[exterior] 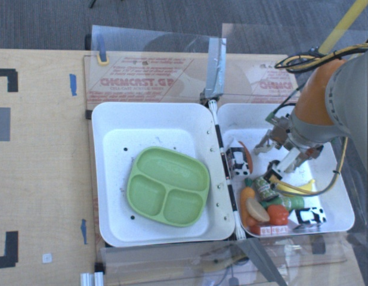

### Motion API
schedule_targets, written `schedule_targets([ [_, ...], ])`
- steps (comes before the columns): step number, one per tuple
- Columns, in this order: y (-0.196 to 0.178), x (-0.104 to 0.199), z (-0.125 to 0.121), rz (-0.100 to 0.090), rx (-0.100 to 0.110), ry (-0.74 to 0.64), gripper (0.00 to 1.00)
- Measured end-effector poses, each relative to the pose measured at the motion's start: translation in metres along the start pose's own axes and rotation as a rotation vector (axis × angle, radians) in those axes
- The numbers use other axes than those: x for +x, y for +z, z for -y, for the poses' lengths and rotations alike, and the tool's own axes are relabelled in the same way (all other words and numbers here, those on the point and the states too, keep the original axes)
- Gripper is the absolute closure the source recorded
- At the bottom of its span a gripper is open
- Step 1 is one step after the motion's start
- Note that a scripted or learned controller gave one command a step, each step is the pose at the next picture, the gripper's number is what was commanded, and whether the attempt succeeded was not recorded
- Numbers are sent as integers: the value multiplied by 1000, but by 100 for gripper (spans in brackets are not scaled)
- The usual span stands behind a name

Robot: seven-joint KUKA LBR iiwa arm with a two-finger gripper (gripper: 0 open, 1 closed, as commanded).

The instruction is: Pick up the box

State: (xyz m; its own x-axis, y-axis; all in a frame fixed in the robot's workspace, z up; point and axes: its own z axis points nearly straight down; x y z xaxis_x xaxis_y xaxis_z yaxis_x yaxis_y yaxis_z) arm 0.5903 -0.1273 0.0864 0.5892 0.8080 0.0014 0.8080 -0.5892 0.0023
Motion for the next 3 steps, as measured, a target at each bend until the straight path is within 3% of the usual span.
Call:
schedule_targets([
  [1,1,60,-27,1,1,147,0],
  [2,0,68,-36,5,10,177,0],
  [3,1,64,-35,2,5,611,0],
])
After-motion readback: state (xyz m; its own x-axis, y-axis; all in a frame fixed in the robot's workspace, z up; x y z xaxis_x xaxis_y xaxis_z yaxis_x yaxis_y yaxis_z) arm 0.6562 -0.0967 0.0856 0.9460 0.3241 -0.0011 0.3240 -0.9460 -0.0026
